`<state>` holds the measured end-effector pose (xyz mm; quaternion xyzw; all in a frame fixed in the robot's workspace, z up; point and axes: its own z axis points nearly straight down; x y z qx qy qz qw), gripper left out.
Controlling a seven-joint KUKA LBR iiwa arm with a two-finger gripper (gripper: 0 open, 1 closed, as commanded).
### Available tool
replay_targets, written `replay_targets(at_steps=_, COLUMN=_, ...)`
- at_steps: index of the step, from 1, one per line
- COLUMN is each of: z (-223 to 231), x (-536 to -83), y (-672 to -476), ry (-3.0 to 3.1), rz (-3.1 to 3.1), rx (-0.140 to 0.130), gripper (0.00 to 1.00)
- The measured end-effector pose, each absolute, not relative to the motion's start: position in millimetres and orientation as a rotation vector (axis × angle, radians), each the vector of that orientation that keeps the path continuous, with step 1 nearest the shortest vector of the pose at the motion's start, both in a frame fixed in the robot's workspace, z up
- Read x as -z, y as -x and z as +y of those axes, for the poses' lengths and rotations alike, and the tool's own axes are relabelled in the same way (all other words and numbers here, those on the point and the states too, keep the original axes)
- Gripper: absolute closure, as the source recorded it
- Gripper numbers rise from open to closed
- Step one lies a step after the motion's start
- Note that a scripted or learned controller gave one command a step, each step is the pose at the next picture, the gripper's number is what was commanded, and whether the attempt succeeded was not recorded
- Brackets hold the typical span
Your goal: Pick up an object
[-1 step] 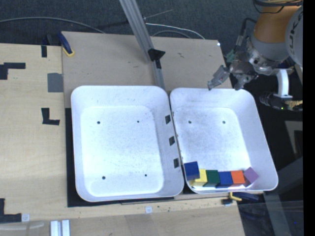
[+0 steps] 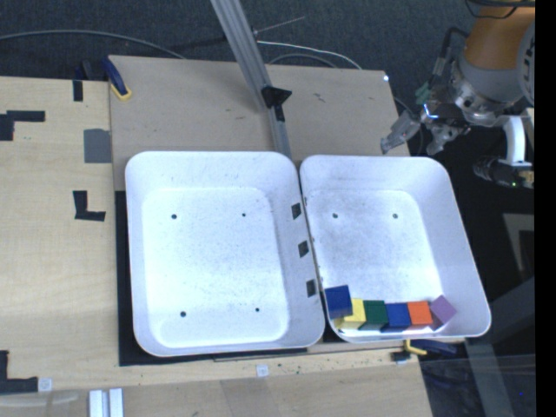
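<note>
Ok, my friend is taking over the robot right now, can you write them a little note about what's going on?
Claw: up above the far right corner of the right bin, outside it, with nothing between its fingers.
Things: a row of small blocks sits along the near edge of the right bin: blue, yellow, green, another blue, orange, purple. The left bin is beside it.
Done: nothing picked up yet.
Left: bring the claw down to one block, grab it and lift.
</note>
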<state>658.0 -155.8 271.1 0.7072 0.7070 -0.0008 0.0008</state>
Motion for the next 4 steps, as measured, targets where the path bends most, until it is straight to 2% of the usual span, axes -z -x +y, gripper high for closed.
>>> replay_targets(at_steps=1, z=-112, x=-544, y=-672.2, ry=-2.213, rz=2.219, rx=-0.007, gripper=0.0)
replay_targets(at_steps=2, z=-112, x=-549, y=-672.6, ry=-2.218, rz=2.222, rx=0.003, gripper=1.0)
replay_targets(at_steps=4, z=-109, x=-569, y=-673.6, ry=-2.212, rz=2.227, rx=0.009, gripper=1.0)
